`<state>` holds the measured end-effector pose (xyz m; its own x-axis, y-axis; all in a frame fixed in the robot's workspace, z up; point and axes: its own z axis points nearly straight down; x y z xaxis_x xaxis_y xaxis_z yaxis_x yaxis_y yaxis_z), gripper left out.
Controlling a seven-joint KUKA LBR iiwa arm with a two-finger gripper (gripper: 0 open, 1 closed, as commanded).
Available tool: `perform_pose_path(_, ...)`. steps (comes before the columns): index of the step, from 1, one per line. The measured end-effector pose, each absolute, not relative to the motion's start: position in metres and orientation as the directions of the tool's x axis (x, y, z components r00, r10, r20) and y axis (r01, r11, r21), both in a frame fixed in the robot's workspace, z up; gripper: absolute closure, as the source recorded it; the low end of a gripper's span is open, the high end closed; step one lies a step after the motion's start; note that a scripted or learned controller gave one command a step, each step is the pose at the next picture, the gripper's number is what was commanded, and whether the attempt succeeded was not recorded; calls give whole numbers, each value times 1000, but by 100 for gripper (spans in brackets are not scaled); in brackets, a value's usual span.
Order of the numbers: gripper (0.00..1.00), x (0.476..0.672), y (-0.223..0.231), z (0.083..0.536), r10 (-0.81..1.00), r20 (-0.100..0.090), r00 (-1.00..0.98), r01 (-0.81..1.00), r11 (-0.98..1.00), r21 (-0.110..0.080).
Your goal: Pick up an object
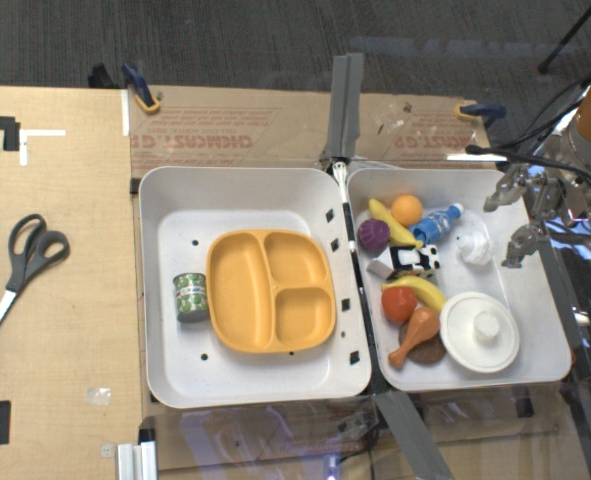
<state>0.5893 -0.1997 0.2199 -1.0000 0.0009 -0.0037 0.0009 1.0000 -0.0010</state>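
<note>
You're seeing the gripper [517, 218] hovering over the right bin's [555, 368] far right edge, fingers spread and holding nothing, while the toys, including a banana [420, 287], are lying below.

Mirrored red print on cardboard [225, 128], unreadable.

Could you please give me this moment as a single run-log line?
hand: over right bin's right edge, nothing between fingers | left bin: yellow divided plate, small green can | right bin: toy food pile, white lid | pick: not yet done
</note>
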Motion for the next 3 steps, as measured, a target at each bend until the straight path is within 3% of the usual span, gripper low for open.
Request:
perform_pose_path(1, 0, 623, -155, 116, 136, -30, -990, 136, 991, -1)
perform_pose_path(2, 0, 627, -105, 100, 196, -18, -980, 197, 980, -9)
perform_pose_path(3, 0, 642, -110, 98, 267, -12, -964, 267, 964, -6)
